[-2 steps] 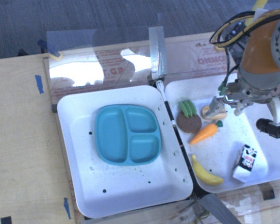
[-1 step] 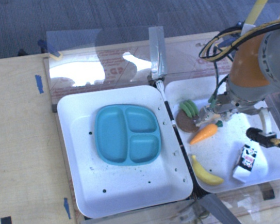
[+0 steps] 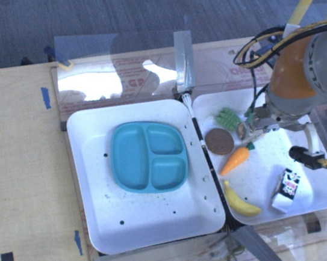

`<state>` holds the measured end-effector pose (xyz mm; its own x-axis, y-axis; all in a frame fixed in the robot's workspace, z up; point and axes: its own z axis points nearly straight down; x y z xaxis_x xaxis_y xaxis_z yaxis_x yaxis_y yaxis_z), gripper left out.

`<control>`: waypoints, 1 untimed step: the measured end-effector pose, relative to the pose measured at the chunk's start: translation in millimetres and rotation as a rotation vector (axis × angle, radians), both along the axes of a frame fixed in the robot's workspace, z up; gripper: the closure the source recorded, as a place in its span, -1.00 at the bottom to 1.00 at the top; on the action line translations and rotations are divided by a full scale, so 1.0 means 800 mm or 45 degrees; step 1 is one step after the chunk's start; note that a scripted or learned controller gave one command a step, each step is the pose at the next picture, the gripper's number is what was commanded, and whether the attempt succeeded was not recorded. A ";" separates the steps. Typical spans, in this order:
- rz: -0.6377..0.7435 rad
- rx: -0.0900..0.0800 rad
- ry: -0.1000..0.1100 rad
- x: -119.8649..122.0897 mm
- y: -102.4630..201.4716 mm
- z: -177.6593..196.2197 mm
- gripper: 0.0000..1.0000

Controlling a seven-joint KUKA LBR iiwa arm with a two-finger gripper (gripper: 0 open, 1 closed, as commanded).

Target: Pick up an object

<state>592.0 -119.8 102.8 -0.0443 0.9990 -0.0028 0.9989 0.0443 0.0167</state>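
Banana, carton, carrot beside gripper, fingers perhaps hidden

The arm is cut off by the frame's edge at 3 o'clock, its upper links lost from view. The gripper is largely masked by the wrist housing, so the state of its fingers cannot be made out. The green object, at 12 o'clock from the carrot, is partly covered by the gripper and too small to be identified. Print on the small white carton is too fine to be read.
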 end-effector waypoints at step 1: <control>0.186 0.000 0.010 0.004 0.047 0.107 1.00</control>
